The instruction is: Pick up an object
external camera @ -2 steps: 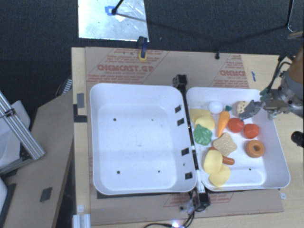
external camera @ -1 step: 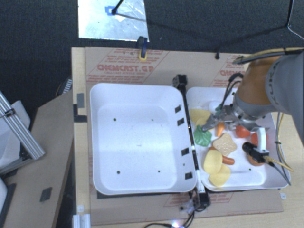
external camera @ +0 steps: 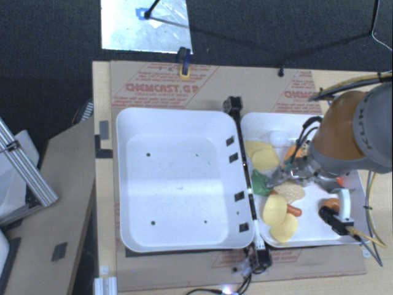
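Several crowded toys (external camera: 275,209) are seen in the right bin (external camera: 307,235), the gripper (external camera: 284,176) lowered among them, its state not to be told, so a grasp could be spoiled by neighbours being nudged.

Both bins (external camera: 178,125) are plain white, on a tan board (external camera: 166,85) with red lettering. In the right bin (external camera: 270,123) lie pale yellow pieces (external camera: 274,209), a green one (external camera: 260,184) and a speckled beige one (external camera: 290,193). The arm (external camera: 344,134) above them is grey with an orange band.

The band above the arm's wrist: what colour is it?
Orange; the band shows clearly in the camera view.
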### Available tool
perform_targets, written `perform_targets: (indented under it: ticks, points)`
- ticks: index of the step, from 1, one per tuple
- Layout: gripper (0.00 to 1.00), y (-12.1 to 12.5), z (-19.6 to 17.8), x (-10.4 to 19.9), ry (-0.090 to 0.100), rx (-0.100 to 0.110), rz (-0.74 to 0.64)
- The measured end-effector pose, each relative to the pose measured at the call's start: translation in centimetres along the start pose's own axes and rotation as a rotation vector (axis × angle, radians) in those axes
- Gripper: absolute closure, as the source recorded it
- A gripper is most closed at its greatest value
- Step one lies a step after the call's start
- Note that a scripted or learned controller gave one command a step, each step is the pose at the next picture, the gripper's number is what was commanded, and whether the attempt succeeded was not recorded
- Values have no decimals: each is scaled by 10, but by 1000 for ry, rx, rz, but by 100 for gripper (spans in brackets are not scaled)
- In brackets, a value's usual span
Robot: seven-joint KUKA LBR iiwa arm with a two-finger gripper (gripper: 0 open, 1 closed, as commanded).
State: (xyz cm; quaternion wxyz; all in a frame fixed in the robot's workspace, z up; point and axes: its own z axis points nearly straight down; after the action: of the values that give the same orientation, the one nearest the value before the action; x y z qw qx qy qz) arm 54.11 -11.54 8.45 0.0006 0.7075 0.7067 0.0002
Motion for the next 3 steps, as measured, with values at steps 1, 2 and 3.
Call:
perform_targets:
  ticks: [1, 2, 3]
  points:
    - [0, 3, -3, 20, -12, -11, -1]
    - [0, -24, -3, 24, -15, -15, 7]
    - [0, 14, -1, 23, -2, -4, -4]
